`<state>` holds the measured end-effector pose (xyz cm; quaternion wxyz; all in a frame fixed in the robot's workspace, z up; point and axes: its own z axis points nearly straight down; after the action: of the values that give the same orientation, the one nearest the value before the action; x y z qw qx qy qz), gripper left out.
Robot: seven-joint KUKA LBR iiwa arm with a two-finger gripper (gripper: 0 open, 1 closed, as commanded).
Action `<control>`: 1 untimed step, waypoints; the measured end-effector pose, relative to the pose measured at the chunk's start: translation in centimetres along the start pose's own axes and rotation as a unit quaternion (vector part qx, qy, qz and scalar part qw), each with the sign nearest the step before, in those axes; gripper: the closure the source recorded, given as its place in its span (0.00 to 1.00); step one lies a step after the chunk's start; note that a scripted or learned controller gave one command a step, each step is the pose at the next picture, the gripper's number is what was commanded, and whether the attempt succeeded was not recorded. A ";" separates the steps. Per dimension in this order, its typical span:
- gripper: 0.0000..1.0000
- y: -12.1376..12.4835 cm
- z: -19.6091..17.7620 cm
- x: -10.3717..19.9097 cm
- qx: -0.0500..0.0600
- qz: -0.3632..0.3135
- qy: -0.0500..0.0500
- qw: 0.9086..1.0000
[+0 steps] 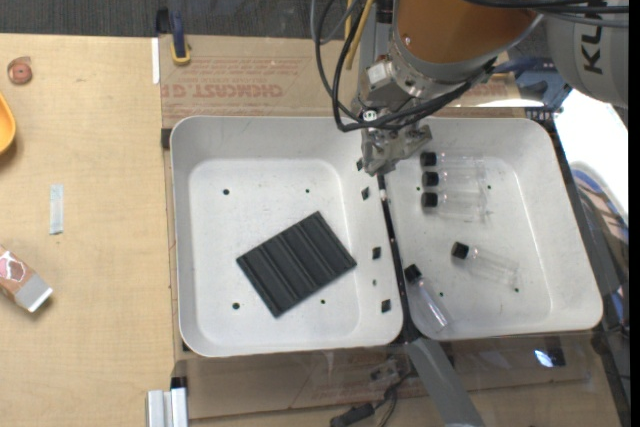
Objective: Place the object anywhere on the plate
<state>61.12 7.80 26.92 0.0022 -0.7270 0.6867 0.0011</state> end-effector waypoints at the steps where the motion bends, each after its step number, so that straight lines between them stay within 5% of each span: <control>1: 1.00 4.6 0.4 2.5 -0.001 -0.132 0.000 0.991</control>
<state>56.65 5.08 26.52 0.0016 -0.8112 0.5848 0.0015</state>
